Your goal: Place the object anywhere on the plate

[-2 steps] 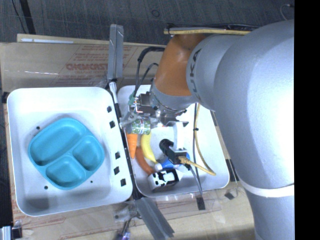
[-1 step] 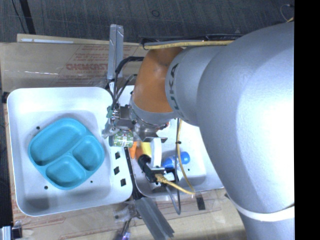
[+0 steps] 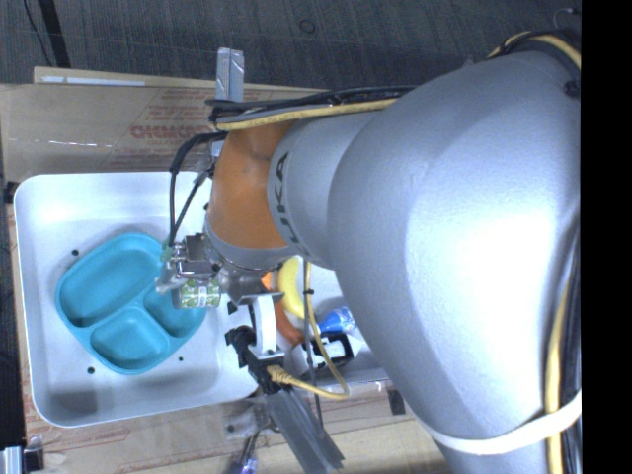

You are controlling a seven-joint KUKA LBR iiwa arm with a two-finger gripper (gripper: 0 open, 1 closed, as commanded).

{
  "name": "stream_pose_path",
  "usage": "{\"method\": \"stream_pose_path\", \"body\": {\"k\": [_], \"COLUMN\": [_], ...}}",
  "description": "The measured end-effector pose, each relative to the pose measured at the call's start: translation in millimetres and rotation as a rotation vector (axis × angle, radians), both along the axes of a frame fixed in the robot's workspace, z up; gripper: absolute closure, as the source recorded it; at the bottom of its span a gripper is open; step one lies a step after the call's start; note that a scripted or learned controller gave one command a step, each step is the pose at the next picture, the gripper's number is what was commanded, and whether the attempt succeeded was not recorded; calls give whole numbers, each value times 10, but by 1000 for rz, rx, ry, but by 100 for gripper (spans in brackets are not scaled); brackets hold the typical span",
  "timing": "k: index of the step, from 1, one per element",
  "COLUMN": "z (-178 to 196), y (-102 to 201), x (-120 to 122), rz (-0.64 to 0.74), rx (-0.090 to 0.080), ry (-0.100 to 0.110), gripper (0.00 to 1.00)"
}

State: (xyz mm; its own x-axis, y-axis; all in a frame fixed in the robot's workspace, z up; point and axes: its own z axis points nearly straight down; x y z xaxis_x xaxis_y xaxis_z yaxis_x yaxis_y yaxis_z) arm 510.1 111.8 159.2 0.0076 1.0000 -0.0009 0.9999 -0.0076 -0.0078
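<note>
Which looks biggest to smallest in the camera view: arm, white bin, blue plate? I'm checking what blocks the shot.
1. Arm, though it is nearest the camera, which inflates it.
2. White bin, partly hidden by the arm.
3. Blue plate.

White bin (image 3: 39,294) on cardboard-covered bench (image 3: 89,126); blue item (image 3: 339,321) beside yellow one (image 3: 291,282).

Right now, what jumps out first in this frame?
The big grey arm fills the right half, its orange band hanging over the white bin. Next comes the blue divided plate lying in the left part of that bin. The hand sits at the plate's right edge, and a yellow thing and a blue thing peek out just beneath the arm.
</note>
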Motion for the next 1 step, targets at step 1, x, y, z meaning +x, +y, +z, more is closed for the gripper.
{"method": "stream_pose_path", "body": {"k": [1], "z": [1], "y": [-4], "x": [2], "rz": [-1], "rx": [0], "ry": [-1], "gripper": [0]}}
